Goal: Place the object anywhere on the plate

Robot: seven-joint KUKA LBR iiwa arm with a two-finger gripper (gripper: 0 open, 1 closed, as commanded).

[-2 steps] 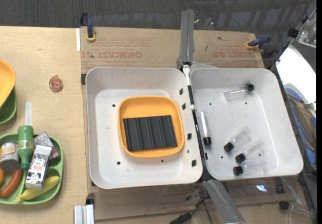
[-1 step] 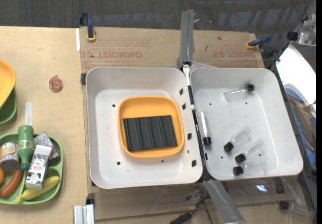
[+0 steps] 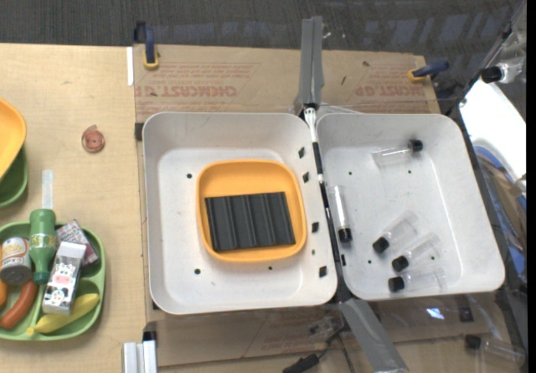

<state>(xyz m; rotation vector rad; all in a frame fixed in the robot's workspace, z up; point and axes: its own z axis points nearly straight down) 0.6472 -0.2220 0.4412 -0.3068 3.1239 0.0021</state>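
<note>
1 orange plate [image 3: 251,172] carrying 1 dark ribbed insert [image 3: 251,220] sits in the left bin [image 3: 167,220]. 5 clear, black-capped vials [image 3: 381,243] lie scattered in the right bin [image 3: 469,220], well apart from the plate.

Robotics lab — clamped cardboard [image 3: 285,78], white bins [image 3: 159,195], toy food [image 3: 50,279].

Plate [image 3: 251,183] lies in left bin [image 3: 167,279], w/ ridged block [image 3: 250,221] on it. Right bin [image 3: 469,195], just beside, holds several vials [image 3: 402,233], spread mostly near front.
</note>
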